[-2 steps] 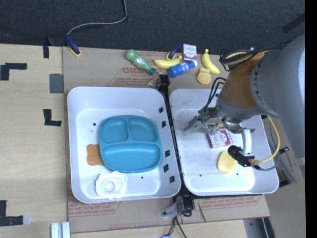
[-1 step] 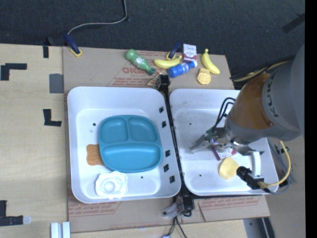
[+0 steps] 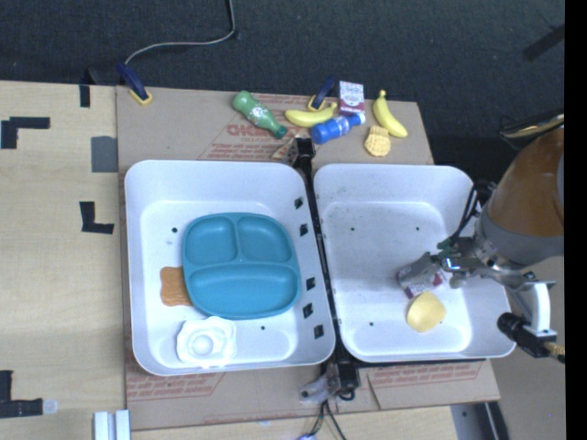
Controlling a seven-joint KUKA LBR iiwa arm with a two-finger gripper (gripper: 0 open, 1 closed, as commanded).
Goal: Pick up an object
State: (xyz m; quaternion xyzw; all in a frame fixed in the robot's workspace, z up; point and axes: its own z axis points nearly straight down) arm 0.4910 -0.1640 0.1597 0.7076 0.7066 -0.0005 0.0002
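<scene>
A round yellow object [image 3: 426,312], like a lemon, lies in the right bin [image 3: 385,191] near its front right. My gripper [image 3: 420,277] reaches in from the right and hovers just behind and above that yellow object, close to it. Nothing is visibly held. The left bin [image 3: 151,200] contains a blue divided plate [image 3: 241,266], an orange flat piece [image 3: 171,287] tucked beside the plate's left edge, and a white round item [image 3: 204,342] in the front.
Behind the bins, on the cardboard, lie a green bottle [image 3: 257,114], a banana [image 3: 309,115], a blue bottle [image 3: 332,128], a small box [image 3: 351,93], a second banana [image 3: 390,117] and a yellow chunk [image 3: 376,141]. The arm's body [image 3: 527,209] overhangs the right bin's right wall.
</scene>
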